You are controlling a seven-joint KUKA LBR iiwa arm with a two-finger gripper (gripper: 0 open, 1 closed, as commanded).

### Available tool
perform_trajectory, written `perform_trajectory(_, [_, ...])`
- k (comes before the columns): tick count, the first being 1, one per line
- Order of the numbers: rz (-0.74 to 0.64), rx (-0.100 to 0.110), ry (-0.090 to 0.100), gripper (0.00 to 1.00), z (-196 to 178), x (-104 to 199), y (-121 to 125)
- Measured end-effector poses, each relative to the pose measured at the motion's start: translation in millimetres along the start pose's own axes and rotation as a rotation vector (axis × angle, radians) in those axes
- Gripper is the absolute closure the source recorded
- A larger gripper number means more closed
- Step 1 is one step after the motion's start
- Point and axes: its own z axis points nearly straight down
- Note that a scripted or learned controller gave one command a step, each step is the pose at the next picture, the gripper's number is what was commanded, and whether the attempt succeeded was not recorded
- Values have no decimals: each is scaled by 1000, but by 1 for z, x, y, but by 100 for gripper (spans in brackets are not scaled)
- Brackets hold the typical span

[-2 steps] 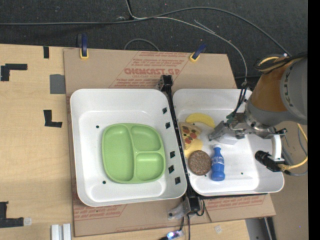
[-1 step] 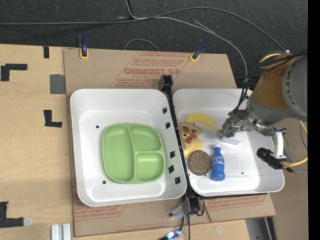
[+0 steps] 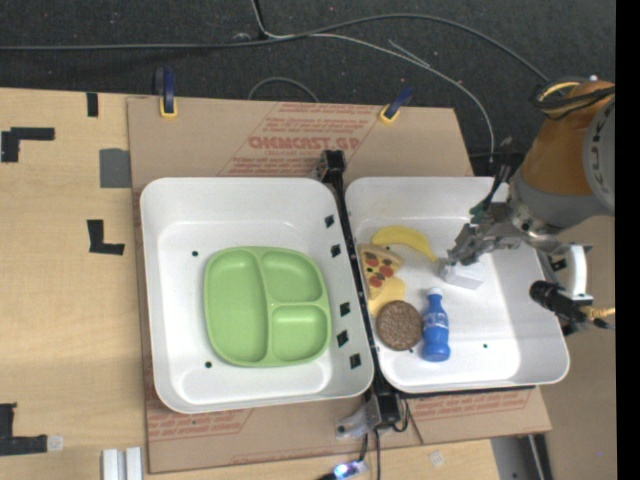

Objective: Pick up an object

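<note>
The robot's claw [image 3: 462, 261] hovers low in the right bin [image 3: 520, 353], above a small pale block [image 3: 464, 277]; its finger spread cannot be told. Banana [image 3: 403, 239], pizza slice [image 3: 379, 266], cookie [image 3: 399, 324] and blue bottle [image 3: 435, 328] lie nearby; a descent and grasp seem next

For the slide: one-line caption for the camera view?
Gripper low in the right bin beside banana, pizza slice, cookie and blue bottle; green plate in left bin.

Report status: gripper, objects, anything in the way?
Gripper low in right bin, nothing visibly held. Banana, pizza slice, cookie, blue bottle lie left of it. No obstruction.
</note>
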Motion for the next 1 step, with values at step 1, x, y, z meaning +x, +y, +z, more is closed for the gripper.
perform_trajectory(1, [0, -1, 0, 100, -51, 2, -9])
